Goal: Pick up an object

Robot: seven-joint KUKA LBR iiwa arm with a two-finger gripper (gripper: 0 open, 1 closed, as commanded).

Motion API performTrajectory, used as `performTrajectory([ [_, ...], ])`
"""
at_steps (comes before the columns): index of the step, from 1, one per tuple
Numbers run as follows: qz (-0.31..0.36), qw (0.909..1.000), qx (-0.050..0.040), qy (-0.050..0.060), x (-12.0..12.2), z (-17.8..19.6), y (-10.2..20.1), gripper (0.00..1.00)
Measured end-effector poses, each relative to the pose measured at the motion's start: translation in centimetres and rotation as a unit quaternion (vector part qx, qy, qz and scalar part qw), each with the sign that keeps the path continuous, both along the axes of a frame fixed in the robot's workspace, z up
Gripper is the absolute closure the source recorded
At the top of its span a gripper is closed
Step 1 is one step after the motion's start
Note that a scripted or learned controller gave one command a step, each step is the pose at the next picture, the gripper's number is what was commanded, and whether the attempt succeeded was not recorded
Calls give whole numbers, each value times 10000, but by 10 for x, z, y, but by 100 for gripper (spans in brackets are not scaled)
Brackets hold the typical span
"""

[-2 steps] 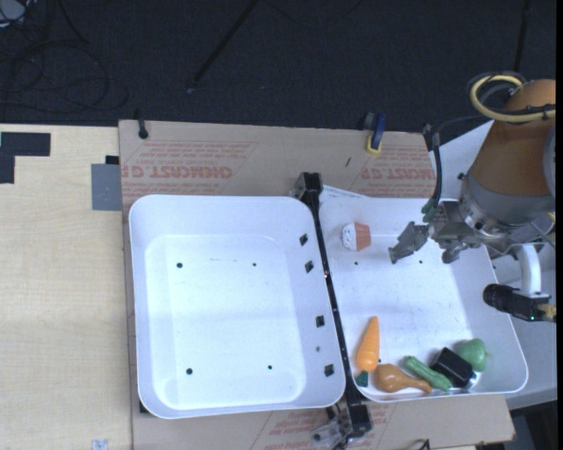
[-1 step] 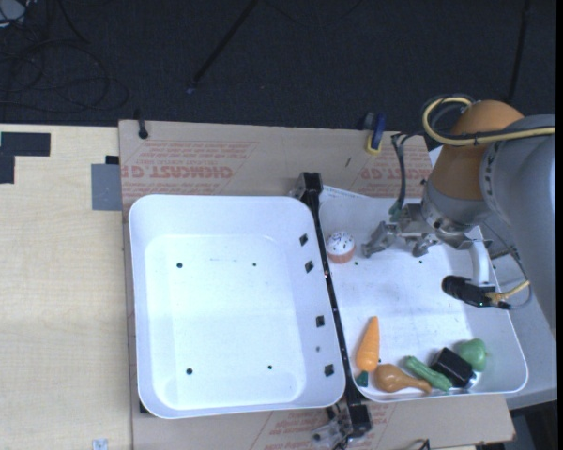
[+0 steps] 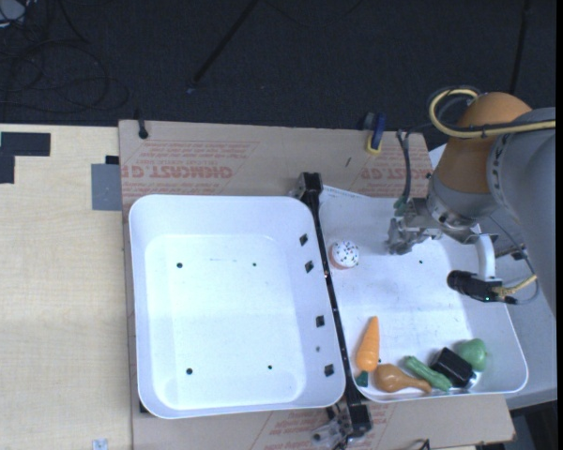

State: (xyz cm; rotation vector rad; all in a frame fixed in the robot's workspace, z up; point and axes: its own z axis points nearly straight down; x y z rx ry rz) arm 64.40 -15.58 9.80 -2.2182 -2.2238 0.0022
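My gripper (image 3: 401, 239) hangs over the upper middle of the right bin (image 3: 507, 345), below the orange-banded wrist. A white ball with dark dots (image 3: 344, 254) lies a short way to its left, near the divider between the bins and apart from the gripper. Along the right bin's front edge lie an orange carrot (image 3: 368, 343), a tan gourd-shaped toy (image 3: 396, 378), a green elongated toy (image 3: 425, 372), a black block (image 3: 453, 366) and a green ball (image 3: 473, 352). I see nothing held by the gripper.
The left bin (image 3: 136, 251) sits beside the right one, with a black hinged divider (image 3: 321, 289) between them. A black part (image 3: 476, 285) with cables juts from the arm over the right bin's right side. Cardboard underlies both bins.
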Motion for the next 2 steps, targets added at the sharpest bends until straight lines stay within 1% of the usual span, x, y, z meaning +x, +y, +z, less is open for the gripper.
performTrajectory([
  [1, 6, 10000, 20, 30, -56, -11, 69, 100],
  [2, 42, 10000, 27, -52, -39, 96, 165, 100],
])
